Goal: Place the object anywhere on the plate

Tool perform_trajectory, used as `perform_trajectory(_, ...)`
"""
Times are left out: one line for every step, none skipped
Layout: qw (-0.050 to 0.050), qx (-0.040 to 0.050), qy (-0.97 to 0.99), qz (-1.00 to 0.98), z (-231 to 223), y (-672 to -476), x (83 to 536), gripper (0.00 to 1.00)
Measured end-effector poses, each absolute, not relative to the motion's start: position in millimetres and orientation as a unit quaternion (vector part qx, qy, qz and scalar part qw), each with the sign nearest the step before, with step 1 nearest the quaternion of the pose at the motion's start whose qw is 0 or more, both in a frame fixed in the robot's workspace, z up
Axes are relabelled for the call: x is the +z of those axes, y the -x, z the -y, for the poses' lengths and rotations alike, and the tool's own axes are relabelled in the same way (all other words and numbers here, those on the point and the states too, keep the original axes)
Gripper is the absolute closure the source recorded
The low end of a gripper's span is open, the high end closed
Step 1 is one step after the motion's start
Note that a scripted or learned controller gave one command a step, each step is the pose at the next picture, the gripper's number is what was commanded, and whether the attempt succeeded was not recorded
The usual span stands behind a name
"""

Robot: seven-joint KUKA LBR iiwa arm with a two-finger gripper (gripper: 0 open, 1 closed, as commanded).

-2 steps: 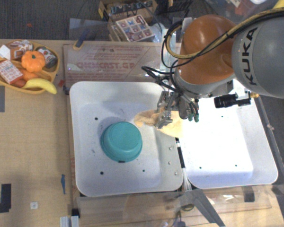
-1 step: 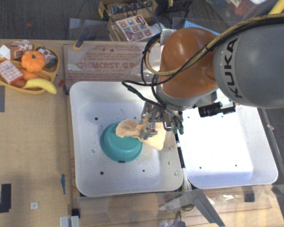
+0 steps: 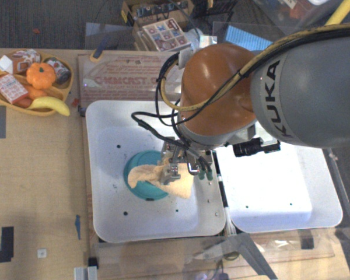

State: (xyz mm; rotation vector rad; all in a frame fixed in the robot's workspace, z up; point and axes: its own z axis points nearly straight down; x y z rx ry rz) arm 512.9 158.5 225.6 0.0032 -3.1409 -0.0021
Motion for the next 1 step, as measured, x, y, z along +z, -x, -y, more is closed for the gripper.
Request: perform_trajectory(0.000, -0.0006, -0.002, 1.000, -201.2, -484.3, 223.9, 1.00)
